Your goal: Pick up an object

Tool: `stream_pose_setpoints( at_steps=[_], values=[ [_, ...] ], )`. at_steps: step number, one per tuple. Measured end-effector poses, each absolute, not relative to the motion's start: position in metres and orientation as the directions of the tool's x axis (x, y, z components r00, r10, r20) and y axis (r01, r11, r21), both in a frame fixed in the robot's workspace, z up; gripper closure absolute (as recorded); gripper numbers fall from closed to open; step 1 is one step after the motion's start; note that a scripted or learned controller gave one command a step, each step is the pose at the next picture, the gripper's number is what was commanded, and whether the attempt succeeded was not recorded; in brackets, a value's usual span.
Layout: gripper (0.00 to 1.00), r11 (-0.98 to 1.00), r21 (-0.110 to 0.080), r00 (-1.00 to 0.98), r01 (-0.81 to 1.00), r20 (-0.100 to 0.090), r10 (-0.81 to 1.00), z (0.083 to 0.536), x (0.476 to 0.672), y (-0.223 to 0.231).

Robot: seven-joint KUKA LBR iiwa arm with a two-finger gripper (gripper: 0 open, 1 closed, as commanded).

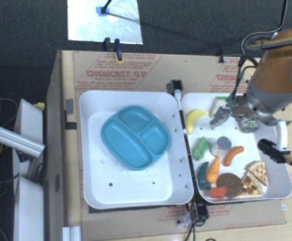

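Observation:
The right bin (286,185) holds several toy foods. A yellow banana (196,117) lies at its back left, with a speckled cracker (218,104) behind it. Further forward are a green pepper (201,147), a grey can (221,145), a red sausage (232,155), an orange carrot (213,169), a brown patty (229,182) and a pizza slice (258,172). My gripper (220,117) hangs over the back of this bin, just right of the banana and in front of the cracker. Nothing shows in its grasp.
The left bin (100,185) holds a blue divided plate (135,137). A black divider (185,144) runs between the two bins. The arm's grey and orange wrist (279,69) covers the right bin's back right corner. Cardboard (135,72) lies under both bins.

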State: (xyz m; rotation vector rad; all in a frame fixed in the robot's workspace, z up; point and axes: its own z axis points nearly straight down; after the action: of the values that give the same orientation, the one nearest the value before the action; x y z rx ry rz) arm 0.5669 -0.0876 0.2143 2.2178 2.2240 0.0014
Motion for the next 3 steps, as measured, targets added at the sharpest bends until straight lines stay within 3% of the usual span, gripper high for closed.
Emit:
stream_pose_setpoints(
  at_steps=[1,2,3],
  values=[
    [0.00,0.000,-0.001,0.000,1.000,-0.001,1.000,0.151,0.566,-0.139],
    [0.00,0.002,0.003,-0.002,1.000,0.000,1.000,0.114,0.543,-0.148],
    [0.00,0.002,0.001,-0.002,1.000,0.001,1.000,0.084,0.513,-0.113]
  ],
)
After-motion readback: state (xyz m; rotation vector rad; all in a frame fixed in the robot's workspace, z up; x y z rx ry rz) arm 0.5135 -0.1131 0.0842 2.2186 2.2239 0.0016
